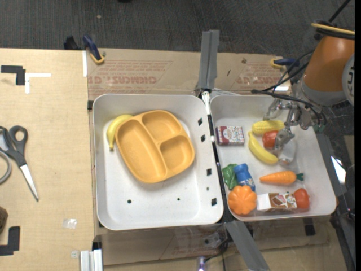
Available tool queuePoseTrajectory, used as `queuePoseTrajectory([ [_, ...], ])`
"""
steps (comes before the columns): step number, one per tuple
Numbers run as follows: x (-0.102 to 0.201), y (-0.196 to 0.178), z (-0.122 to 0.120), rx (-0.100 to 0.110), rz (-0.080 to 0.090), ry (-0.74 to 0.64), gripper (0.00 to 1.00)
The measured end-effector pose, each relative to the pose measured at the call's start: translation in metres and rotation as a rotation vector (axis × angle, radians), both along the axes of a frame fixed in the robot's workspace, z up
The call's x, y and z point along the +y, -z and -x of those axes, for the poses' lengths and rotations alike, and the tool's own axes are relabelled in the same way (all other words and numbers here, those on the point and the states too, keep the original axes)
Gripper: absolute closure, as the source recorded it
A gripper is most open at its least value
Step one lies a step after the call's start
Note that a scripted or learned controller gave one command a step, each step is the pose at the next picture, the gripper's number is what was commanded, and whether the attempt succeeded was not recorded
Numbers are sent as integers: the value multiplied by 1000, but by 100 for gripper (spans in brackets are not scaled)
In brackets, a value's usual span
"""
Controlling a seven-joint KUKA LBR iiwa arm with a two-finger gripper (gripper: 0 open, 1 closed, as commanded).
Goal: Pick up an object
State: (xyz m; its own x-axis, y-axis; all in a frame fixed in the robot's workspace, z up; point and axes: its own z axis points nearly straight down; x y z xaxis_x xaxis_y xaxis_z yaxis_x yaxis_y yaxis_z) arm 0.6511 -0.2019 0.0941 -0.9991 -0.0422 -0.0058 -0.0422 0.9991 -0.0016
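I see the pincer [285, 137] low at centre right over a small red plastic tomato [271, 139]; grip state unclear. Tomato's light, rigid, slick: I'd pinch across its middle.

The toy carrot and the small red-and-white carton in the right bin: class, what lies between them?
In the camera view, a yellow toy banana lies between the orange toy carrot and the red-and-white carton, curving down the white right bin.
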Motion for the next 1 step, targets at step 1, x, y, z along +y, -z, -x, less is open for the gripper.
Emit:
queuePoseTrajectory([
  [1,83,0,-9,1,-2,39,0],
])
